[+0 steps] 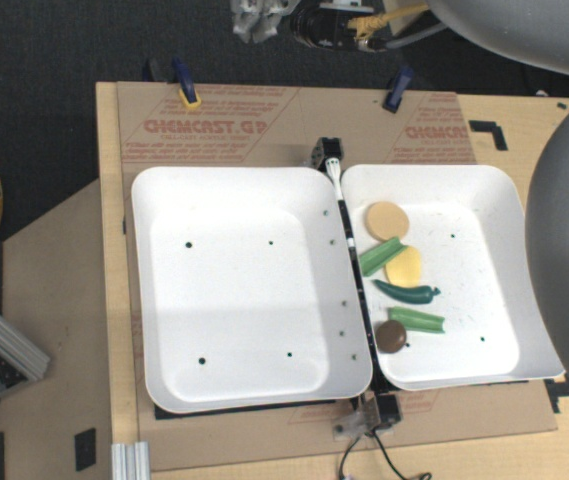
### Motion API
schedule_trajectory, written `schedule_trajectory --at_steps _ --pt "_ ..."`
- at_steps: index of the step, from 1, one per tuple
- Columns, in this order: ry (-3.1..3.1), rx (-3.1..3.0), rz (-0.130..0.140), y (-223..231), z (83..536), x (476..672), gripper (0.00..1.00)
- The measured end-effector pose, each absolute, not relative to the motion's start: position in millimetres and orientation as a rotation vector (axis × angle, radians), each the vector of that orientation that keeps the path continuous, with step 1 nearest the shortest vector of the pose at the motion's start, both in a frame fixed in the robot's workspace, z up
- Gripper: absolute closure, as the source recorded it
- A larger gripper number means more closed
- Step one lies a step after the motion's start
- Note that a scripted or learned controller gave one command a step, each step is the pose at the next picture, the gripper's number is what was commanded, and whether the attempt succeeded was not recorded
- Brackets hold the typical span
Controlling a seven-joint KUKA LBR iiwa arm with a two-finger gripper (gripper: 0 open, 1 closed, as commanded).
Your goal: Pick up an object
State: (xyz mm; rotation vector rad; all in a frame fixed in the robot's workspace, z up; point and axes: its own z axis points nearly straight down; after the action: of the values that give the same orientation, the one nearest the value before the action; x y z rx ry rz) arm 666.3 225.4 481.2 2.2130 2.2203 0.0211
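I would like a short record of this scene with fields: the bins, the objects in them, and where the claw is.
left bin: white, shallow, no objects seen inside
right bin: white, shallow, holds all the objects, grouped near its left side
tan disc: topmost of the group
light green piece: slanted, below the disc
yellow piece: beside the light green piece
dark green pepper: curved, below the yellow piece
green pod: lower, lying nearly flat
brown round piece: lowest
claw: at the top edge, above the bench, away from the bins

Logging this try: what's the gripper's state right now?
Gripper: cannot be told; it sits at the view's top edge, above the bench, nothing seen held.
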Motion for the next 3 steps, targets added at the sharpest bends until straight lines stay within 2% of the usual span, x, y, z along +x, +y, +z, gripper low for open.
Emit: schedule_trajectory --at_steps 1,2,3 --pt "2.226 2.233 -0.033 187 302 574.0 1.0" --pt "2.218 2.214 0.019 201 406 615.3 1.0" --pt "2.224 2.216 0.011 226 438 606.1 1.0"
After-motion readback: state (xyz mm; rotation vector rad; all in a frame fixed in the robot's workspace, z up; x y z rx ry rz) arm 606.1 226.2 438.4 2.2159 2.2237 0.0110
